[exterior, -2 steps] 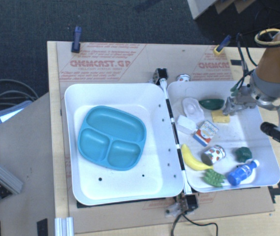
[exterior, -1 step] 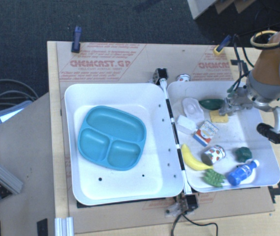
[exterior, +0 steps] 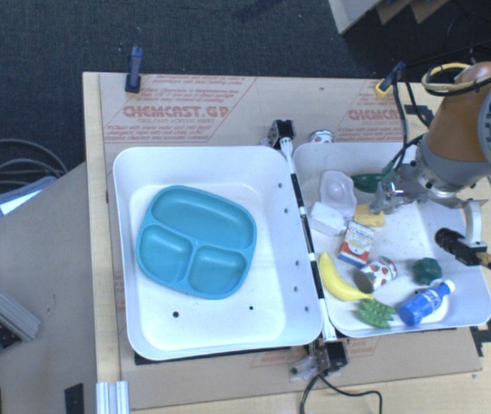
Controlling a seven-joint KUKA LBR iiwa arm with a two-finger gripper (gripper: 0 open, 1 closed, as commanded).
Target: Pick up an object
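Grey gripper (exterior: 389,190) hovers over the crowded right bin (exterior: 478,304); its grip state I cannot tell. Tightly packed banana (exterior: 340,281) and bottle (exterior: 423,304) could cause a miss.

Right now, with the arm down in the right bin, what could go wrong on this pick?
1. The right bin is crowded: banana, small carton and blue bottle lie close together, so a grab may nudge neighbours or catch two.
2. The pincer sits near the clear cup, which may slip or tip.

Even bright light, soft shadows, perhaps slight blur
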